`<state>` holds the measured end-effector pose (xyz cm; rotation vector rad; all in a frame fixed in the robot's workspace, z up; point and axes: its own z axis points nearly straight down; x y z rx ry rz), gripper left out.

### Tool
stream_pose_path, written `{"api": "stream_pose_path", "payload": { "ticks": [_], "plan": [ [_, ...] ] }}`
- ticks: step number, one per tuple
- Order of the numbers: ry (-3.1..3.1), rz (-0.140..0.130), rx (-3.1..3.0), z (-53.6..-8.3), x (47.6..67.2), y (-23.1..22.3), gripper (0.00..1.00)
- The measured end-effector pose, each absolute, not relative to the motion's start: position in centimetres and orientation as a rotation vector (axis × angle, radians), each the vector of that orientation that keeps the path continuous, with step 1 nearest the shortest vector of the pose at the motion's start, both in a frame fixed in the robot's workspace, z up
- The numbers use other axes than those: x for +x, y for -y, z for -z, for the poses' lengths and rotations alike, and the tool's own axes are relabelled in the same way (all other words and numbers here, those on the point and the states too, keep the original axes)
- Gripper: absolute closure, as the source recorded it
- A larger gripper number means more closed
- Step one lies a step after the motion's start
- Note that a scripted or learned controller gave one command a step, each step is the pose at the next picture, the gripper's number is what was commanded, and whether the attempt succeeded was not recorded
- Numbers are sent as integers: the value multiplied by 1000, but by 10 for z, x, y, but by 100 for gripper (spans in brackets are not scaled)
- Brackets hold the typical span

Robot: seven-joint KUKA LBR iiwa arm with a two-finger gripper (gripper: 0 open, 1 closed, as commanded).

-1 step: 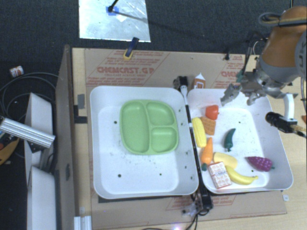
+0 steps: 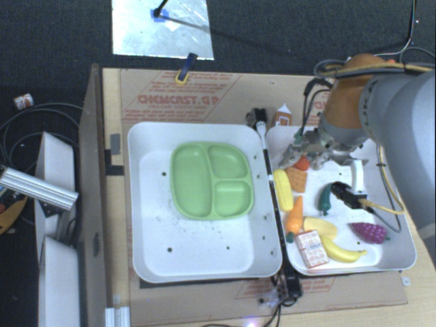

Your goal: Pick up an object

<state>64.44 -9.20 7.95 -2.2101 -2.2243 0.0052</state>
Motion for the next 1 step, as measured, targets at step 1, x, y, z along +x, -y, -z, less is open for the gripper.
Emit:
{"api": "stream_pose_path", "payload": {
  "ticks": [1],
  "plan": [
    [2231,6,-2218,-99,647,94,100]
  ]
}}
